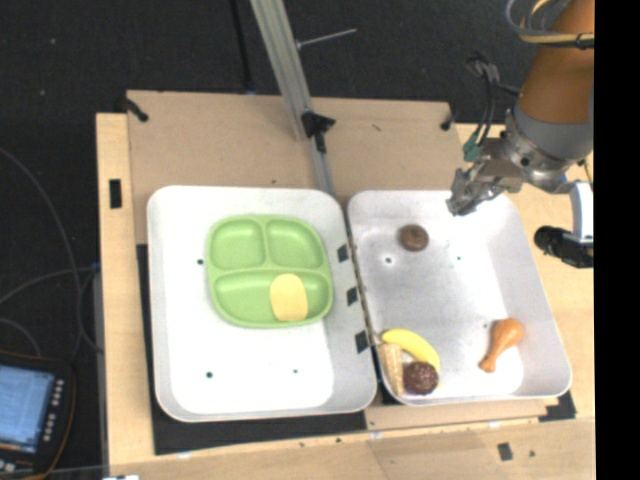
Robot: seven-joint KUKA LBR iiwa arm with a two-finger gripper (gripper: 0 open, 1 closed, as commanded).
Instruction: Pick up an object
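Hanging over the far edge of the right bin (pixel 520 268), the gripper (pixel 462 204) points down and left from the grey and orange arm (pixel 550 98); whether it is released or clenched cannot be told, and nothing shows in its grasp. Just below it a small brown ball (pixel 413 236) lies on the bin floor. Near the front edge sit a banana (pixel 412 346), a dark red ball (pixel 421 377) touching it, and an orange drumstick (pixel 501 342) to the right. In the left bin (pixel 180 368) a green divided plate (pixel 268 270) carries a yellow piece (pixel 289 297) in its front compartment. Both bins rest on the worktop (pixel 200 138).
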